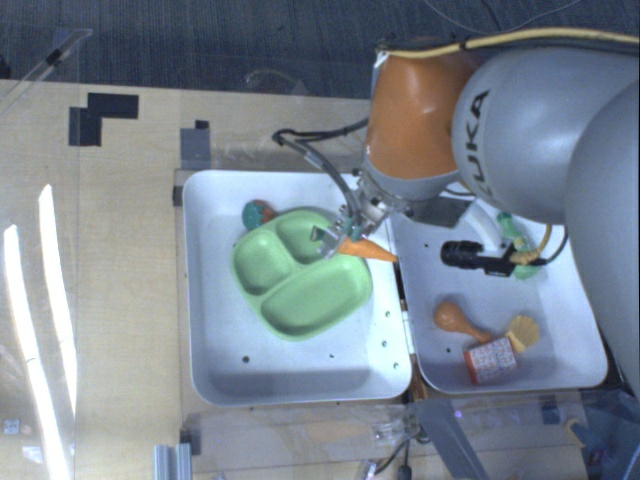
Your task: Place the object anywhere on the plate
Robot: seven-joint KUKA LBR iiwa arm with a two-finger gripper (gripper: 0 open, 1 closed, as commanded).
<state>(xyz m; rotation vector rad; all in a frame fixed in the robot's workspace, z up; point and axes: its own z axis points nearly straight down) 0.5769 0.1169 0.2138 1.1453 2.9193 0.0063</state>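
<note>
The gripper (338, 234) sits at the leafy end of the small orange toy carrot (368, 251); whether it is clamped on it I cannot tell. The carrot lies at the right rim of the green three-compartment plastic plate (300, 303), by the right edge of the left white bin (215, 368). It is probably light, stiff and slick, so the thick end is the best place to take hold.

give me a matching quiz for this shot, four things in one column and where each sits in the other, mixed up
Things:
1. green three-compartment plastic plate
2. orange carrot-shaped toy
3. small red and white box
4. small red and teal round toy

Places:
A. near end of the right white bin
B. by the plate's far left rim
C. middle of the left white bin
D. at the plate's right rim, beside the gripper

Pairs: 1-C, 2-D, 3-A, 4-B
</note>
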